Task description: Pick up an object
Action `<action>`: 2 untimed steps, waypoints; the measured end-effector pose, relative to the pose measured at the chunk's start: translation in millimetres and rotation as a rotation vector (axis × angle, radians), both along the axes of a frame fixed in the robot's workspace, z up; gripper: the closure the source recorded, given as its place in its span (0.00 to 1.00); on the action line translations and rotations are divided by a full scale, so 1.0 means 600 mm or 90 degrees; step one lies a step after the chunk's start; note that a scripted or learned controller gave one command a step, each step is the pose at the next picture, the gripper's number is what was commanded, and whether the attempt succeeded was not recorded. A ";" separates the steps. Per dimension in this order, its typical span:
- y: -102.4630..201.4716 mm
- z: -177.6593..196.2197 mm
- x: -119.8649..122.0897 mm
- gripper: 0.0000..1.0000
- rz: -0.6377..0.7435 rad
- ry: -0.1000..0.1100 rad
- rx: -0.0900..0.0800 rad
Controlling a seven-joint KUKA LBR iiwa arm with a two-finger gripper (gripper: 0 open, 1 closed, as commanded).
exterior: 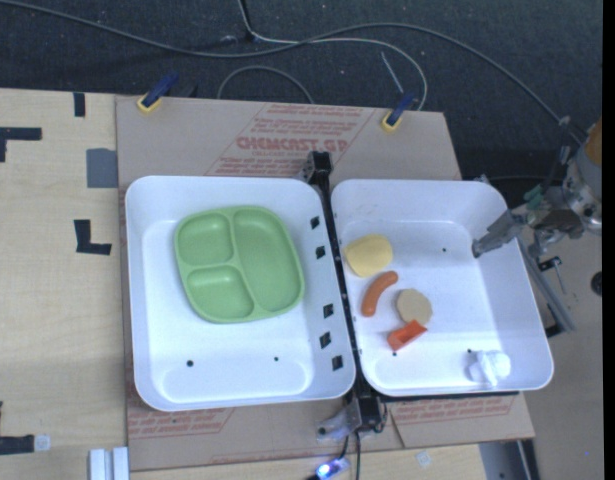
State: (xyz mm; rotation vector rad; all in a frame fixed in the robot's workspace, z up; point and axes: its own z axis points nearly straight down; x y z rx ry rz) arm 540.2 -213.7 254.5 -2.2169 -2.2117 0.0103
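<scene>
Down at the near right corner of the right bin (507,298) lies a small whitish crumpled object (487,367), touching the bin's wall. Further in, toward the bin's left half, four food-like pieces sit in a loose cluster: a yellow rounded piece (369,254), just below it an orange sausage-shaped piece (378,291), then a tan oval piece (413,305) whose lower edge touches a small red-orange wedge (406,336). Nothing lies on top of any of them — each is open from above.

The gripper (490,242) hangs over the right bin's right rim, well apart from the cluster, and holds nothing; whether the jaws are open or closed cannot be told from this angle. The arm's grey wrist (567,213) enters from the right edge.

The left bin (147,308) holds a green divided tray (238,263) with three compartments, lying flat and slightly turned. Black clips (327,311) run along the seam between the bins.

Both bins rest on a brown cardboard sheet (287,138) — held by two yellow-and-blue clamps (157,93) at its far edge — on the wooden bench (47,298). Cables (317,43) trail across the dark floor beyond.
</scene>
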 end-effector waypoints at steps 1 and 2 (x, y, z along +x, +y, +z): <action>0.001 0.008 0.003 0.00 0.002 -0.005 -0.001; 0.006 -0.102 0.003 0.00 0.002 -0.002 0.000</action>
